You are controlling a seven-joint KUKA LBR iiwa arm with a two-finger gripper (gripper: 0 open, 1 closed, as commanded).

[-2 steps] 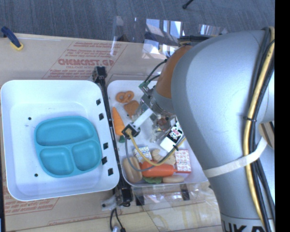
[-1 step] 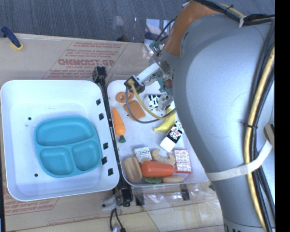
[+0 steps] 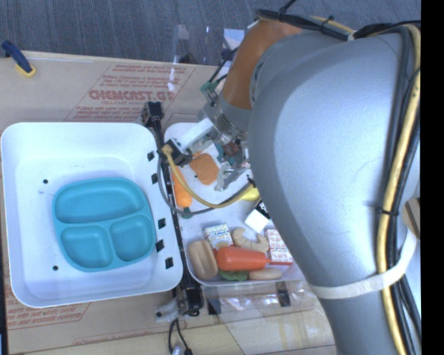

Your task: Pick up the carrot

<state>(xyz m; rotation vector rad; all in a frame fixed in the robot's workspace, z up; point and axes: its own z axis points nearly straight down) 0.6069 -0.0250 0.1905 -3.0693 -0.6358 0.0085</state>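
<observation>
At the far left of the frame you have the left white bin (image 3: 15,198), and in it a turquoise divided tray (image 3: 102,222) lying flat, with one long compartment on top and two smaller ones below. Behind the bins, in the upper left, a brown cardboard sheet (image 3: 126,91) with red print covers the bench, and a blue and yellow clamp (image 3: 18,59) sits at its corner.

Moving right past the black clips on the shared wall, you reach the right white bin (image 3: 179,135). Along its left edge an orange piece (image 3: 182,195) stands beside a yellow cable. Just right of that, in the middle of the frame, the gripper (image 3: 211,161) hangs low over the bin with a round orange item (image 3: 205,168) right at its tip; you cannot tell from here how wide the claw stands or whether it has hold of anything.

Lower in that bin, toward the bottom centre, the carrot (image 3: 242,258) lies on its side among a bread-like piece (image 3: 202,258), small printed boxes (image 3: 218,234) and other toy food, well apart from the gripper. The grey arm (image 3: 333,146) covers the right of the frame.
</observation>
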